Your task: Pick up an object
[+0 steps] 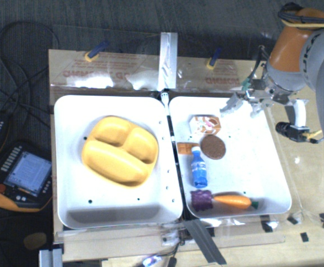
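Jaws (240, 102) spread, grasping nothing, hovered at right bin's (273, 166) one o'clock; blue bottle (199, 168) lay toward seven o'clock.

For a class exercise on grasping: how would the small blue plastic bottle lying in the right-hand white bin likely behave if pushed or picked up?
The small blue plastic bottle lies on its side, so it would probably roll if nudged sideways. It looks smooth and rounded, so it may slip between fingers. Its small size suggests it is light.

The arm (300, 43) is cut off by the right edge above the right bin (262, 166). Beside that bin's far rim, the hand (244, 100) is too blurred to read.
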Controlling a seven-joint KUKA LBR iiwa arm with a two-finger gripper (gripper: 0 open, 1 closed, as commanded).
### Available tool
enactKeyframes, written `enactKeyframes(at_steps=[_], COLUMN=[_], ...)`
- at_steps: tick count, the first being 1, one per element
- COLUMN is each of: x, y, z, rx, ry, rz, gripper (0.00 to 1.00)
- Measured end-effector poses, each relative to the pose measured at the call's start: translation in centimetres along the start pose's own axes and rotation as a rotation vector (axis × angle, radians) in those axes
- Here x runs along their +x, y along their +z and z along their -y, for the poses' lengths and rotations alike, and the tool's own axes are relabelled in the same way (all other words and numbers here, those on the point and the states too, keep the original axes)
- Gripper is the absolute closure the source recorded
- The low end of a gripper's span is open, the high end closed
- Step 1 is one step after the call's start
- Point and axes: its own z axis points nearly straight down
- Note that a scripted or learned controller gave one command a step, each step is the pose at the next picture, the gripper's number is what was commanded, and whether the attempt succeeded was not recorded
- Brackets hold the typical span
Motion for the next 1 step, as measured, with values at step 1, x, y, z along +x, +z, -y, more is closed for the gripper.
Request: enactKeyframes(at_steps=[1], x=[3.94], y=[6.98], z=[0.92], rx=[-0.031], ry=[-0.017], rz=[0.009], gripper=[0.0])
